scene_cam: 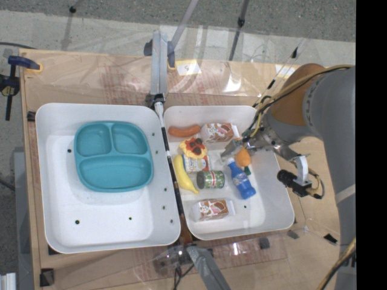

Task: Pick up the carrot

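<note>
The carrot (242,157) shows as a small orange lump in the right bin (275,213), just above the blue bottle (242,182). My gripper (237,151) comes in from the right and sits directly over the carrot, touching or nearly touching it. The wrist and cabling cover part of the carrot, so the view does not show whether it is gripped.
Around the carrot in the right bin lie a reddish sausage (183,130), two snack packets (217,130) (211,209), a red-and-yellow pack (195,148), a banana (184,174) and a green can (210,179). The left bin (51,222) holds a teal divided plate (113,156).
</note>
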You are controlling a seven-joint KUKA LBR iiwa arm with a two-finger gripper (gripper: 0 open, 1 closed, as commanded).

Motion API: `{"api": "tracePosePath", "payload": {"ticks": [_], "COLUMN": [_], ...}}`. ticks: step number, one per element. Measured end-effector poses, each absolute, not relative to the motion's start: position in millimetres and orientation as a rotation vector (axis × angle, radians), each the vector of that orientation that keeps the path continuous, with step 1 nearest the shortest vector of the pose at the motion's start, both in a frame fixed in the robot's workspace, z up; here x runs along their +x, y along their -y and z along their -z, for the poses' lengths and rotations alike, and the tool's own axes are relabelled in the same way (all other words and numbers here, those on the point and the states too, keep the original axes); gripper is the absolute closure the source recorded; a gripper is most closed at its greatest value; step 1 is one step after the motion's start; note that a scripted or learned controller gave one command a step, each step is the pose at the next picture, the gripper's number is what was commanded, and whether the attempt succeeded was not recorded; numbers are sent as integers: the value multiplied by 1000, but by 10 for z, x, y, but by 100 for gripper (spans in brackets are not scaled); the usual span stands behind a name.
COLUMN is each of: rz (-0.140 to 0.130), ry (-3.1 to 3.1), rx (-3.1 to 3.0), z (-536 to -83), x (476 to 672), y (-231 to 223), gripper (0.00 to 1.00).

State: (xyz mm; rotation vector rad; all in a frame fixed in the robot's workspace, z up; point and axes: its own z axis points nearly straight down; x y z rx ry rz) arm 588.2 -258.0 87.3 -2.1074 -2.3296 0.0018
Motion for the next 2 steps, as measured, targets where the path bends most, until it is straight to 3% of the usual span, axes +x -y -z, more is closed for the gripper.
{"api": "tracePosePath", "payload": {"ticks": [1, 2], "rz": [-4, -1], "ry": [2331, 2605], "rx": [-2108, -1763], "z": [-989, -1968], "x": [5883, 5956], "y": [2602, 1993], "gripper": [100, 100]}}
